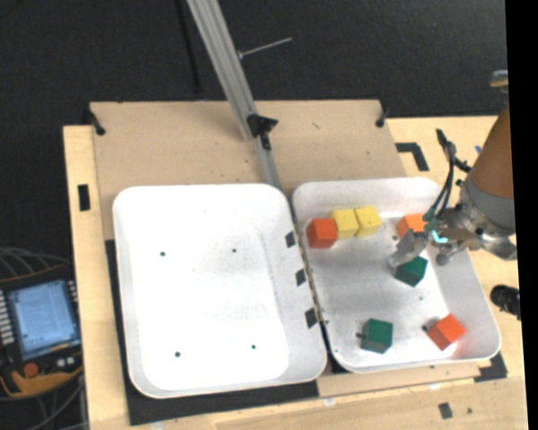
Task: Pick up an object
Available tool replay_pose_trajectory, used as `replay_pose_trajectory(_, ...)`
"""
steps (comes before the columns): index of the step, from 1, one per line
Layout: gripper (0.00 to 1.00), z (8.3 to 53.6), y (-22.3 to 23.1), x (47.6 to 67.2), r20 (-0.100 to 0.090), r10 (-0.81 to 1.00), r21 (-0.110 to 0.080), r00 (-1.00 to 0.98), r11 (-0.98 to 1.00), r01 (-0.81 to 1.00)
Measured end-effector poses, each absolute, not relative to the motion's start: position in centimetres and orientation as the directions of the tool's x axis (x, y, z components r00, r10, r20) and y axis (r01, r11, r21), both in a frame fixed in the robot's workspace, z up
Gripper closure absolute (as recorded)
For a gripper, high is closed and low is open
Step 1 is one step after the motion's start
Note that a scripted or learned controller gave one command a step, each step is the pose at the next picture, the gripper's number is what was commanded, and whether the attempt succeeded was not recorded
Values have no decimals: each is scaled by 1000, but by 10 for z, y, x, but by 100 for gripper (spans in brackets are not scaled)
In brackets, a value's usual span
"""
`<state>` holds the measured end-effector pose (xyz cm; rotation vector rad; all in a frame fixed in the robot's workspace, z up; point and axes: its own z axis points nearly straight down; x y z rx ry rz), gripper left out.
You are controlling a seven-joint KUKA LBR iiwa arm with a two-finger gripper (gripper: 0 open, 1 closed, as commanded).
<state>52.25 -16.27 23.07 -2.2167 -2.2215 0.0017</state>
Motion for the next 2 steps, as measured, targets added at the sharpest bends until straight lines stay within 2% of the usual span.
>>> replay_pose_trajectory(1, 0, 233, -163, 523, 0, 1000, 2, -1, 1, 1000)
replay_pose_trajectory(2, 0, 173, -156, 523, -1, 1000, -5, 2, -2, 1000)
